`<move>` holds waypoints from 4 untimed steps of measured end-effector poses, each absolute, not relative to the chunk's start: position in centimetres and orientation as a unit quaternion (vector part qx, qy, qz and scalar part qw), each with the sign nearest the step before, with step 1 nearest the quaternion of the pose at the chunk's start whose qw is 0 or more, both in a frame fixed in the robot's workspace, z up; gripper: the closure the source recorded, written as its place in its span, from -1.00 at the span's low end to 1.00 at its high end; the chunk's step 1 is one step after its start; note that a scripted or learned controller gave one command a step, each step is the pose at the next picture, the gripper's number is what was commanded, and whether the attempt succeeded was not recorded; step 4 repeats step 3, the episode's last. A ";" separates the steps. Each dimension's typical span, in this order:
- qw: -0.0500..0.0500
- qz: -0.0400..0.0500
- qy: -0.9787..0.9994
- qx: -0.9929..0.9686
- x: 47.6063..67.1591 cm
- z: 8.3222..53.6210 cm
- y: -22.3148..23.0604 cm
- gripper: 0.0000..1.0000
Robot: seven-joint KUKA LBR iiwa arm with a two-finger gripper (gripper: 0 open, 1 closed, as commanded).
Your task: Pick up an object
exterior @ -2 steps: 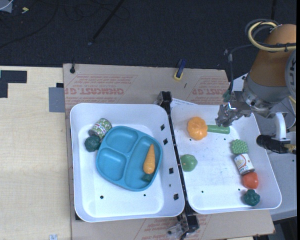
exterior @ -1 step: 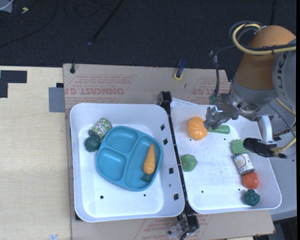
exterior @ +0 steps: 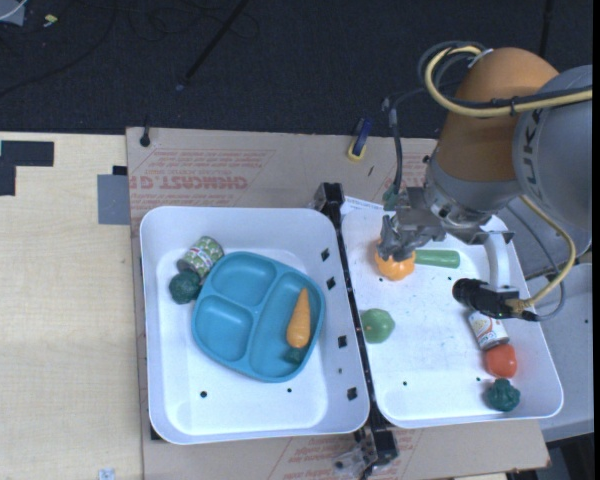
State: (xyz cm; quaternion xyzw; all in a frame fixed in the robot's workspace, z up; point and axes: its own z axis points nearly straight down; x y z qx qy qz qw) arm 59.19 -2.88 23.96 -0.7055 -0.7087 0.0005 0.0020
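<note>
Not much to read here, honestly. The cardboard sheet (exterior: pixel 220 173) under the bins has reddish print along its far edge, upside down and mirrored from this angle, and I can't make out the words for sure. There's more of the same reddish print on its near edge, too small to read. My arm (exterior: pixel 570 148) has big dark letters on the grey housing at the right, looks like "UK". The little can (exterior: pixel 202 255) in the left bin has a label I can't read.

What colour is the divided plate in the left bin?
Light blue, or turquoise. The divided plate shows clearly in the camera view, with an orange carrot lying in it.
</note>
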 end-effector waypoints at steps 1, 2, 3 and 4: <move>0.002 0.001 -0.708 -0.706 58.7 22.5 2.2 1.00; 0.002 0.002 -0.709 -0.706 57.1 22.8 6.4 1.00; 0.002 0.001 -0.709 -0.706 57.7 22.8 11.2 1.00; 0.002 0.001 -0.709 -0.706 57.7 22.8 11.2 1.00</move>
